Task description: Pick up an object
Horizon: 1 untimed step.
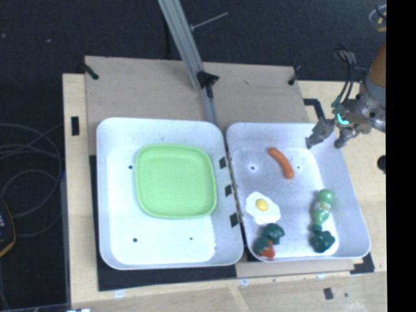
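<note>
The right bin (pixel 338 174) holds an orange sausage (pixel 281 162) near its far side, a fried egg (pixel 262 206) by its left wall, a green and red vegetable (pixel 268 237) at its near edge, and a green leafy piece (pixel 322 218) on its right side. My gripper (pixel 329 137) hangs over the bin's far right corner, to the right of the sausage. Its two dark fingers (pixel 317 134) stand apart with nothing between them.
The left bin (pixel 114 194) bears a light green square plate (pixel 175 180). A grey metal pole (pixel 184 32) slants down from the top to the gap between the bins. The wooden bench (pixel 260 77) lies bare behind both bins.
</note>
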{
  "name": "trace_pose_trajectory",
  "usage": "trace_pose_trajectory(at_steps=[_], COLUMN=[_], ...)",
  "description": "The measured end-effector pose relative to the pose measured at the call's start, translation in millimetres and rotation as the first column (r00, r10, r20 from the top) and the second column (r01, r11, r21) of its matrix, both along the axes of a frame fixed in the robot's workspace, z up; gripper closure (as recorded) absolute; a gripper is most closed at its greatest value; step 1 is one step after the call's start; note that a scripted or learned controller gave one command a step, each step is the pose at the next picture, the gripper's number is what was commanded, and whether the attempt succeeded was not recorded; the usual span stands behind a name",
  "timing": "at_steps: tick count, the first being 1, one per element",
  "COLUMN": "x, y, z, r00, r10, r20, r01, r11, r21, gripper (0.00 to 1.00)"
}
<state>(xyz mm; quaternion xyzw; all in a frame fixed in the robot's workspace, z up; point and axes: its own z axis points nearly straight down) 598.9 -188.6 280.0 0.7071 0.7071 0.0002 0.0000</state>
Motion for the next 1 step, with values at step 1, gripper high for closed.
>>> trace_pose_trajectory(at_steps=[1], x=[0.0], y=[0.0], z=[0.0], r00=[1.0], r10=[0.0], r20=[0.0], r01=[0.0], r11=[1.0], r21=[0.0], gripper=[0.0])
